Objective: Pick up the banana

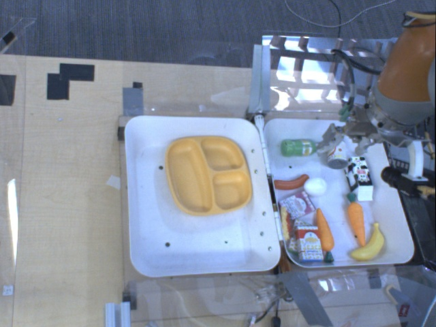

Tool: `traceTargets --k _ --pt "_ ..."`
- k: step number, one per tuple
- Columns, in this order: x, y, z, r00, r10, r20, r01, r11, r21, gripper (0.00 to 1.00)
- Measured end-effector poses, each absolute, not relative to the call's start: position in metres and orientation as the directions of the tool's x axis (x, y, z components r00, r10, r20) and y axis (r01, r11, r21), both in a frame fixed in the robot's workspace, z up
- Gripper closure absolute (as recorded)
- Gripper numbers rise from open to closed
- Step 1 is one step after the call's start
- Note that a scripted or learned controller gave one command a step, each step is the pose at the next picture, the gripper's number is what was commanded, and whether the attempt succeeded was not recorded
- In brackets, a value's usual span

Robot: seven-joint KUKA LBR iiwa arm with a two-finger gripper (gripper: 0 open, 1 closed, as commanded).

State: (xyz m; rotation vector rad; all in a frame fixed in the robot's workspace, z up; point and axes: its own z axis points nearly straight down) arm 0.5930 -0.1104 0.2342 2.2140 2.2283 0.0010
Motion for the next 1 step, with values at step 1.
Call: traceTargets --k 1 --pt "0.5577 -0.1857 0.1187 -0.116 0.993 -0.017 0.992 0.117 0.036 0.00"
